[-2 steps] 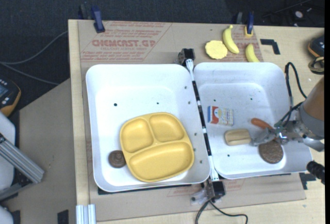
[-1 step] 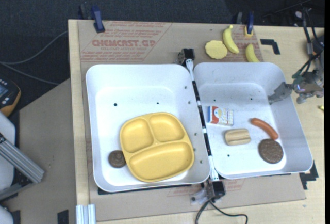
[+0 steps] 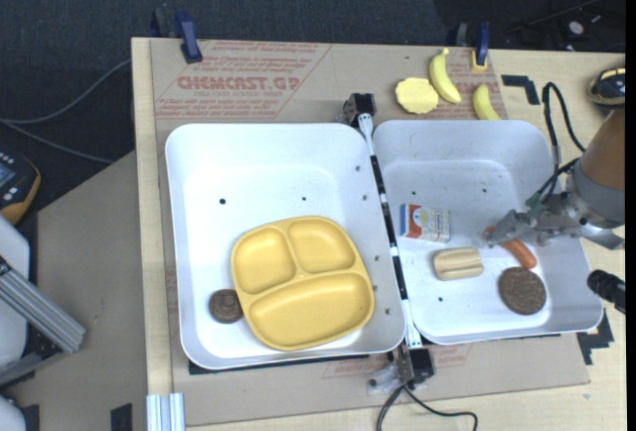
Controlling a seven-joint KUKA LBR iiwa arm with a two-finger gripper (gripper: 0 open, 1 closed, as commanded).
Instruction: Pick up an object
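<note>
Grey arm (image 3: pixel 601 183) with an orange band above the wrist (black cable looping alongside), ending in a metallic tool (image 3: pixel 512 225)

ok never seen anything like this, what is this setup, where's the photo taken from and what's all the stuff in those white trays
This is one photo from a camera fixed above a workbench, looking down at a slant. The grey machine coming in from the right is a robot arm; its gripper, a two-finger claw, is low in the right bin. Its job is to pick something up.

Two shallow white bins sit side by side. The left bin holds a yellow divided plate and a small brown disc. The right bin holds a small printed carton, a tan bun-like piece, an orange sausage-shaped toy and a brown cookie-like disc.

The gripper is right beside the orange toy, but I can't tell whether it has hold of it.

Behind the bins lie two toy bananas and a yellow round piece.
</note>
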